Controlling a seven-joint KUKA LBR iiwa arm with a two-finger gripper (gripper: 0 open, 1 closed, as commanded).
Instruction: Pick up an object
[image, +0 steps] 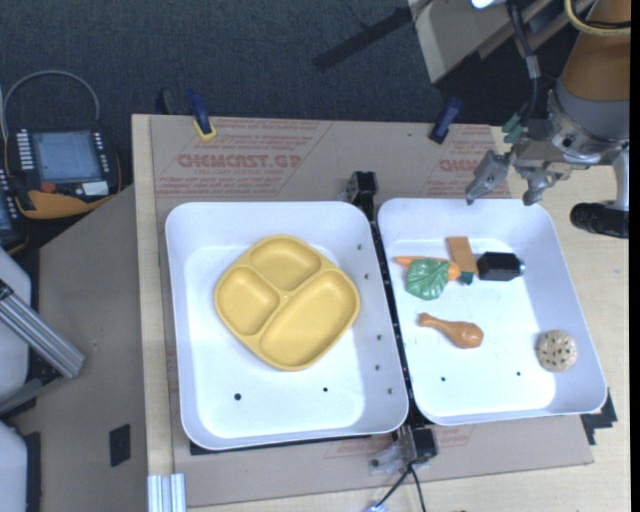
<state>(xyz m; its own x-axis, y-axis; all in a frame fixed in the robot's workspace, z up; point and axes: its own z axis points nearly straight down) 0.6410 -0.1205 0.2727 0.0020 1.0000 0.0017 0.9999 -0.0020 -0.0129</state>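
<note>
Up in the upper right of the frame we had the grey arm's claw (508, 188) hanging over the far rim of the right-hand shallow white bin (575, 300), its two fingers spread apart with nothing between them. Down in that bin we saw the candidates waiting: a green leaf-shaped toy (428, 278) in the upper middle, touching a thin orange carrot-like piece (409, 261), and just beside them a tan rectangular block (461, 254). Right of the block lay a small black boxy object (498, 266). Below, near the bin's centre, sat a brown drumstick-shaped toy (453, 330), and well apart at the right edge a round speckled beige cookie (556, 350). Over in the left white bin (190, 330) we saw a yellow three-compartment plastic plate (287, 300) sitting flat on the cardboard-covered table (300, 155).
</note>
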